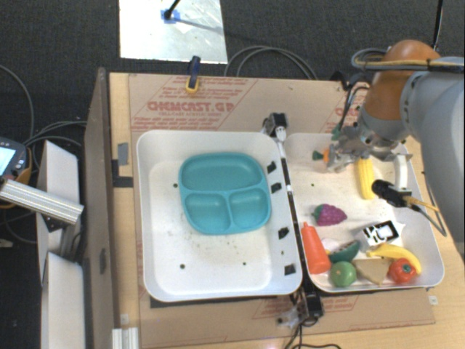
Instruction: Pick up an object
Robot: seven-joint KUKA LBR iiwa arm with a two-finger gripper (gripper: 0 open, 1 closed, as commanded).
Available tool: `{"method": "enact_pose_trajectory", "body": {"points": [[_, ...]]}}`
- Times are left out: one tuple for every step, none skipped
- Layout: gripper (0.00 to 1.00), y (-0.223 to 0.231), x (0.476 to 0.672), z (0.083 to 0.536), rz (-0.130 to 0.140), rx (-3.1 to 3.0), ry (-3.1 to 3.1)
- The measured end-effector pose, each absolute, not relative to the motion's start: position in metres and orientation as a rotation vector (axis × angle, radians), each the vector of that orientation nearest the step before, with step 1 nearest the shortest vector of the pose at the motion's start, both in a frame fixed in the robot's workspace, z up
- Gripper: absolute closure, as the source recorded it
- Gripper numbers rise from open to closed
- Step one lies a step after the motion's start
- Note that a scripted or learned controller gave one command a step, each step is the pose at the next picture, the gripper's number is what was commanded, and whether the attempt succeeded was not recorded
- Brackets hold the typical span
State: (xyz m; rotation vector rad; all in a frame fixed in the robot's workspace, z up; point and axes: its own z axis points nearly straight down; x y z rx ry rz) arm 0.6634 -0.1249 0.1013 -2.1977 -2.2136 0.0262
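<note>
My gripper hangs over the far part of the right bin, close to its back left corner. A small orange piece with a green tip lies right at the gripper's left side; whether it is held is unclear. A yellow corn cob lies just right of the gripper. Nearer the front lie purple grapes, an orange carrot, a green apple, a dark green vegetable, a beige wedge, a banana and a red tomato.
The left bin holds a teal divided plate. A black-clipped divider separates the two bins. A white card with black marks lies in the right bin. Cables run behind the bench.
</note>
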Motion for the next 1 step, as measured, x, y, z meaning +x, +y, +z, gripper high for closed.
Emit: {"method": "enact_pose_trajectory", "body": {"points": [[0.0,-0.125,0.6634,0.1011,0.027,-2.197,-2.215]]}}
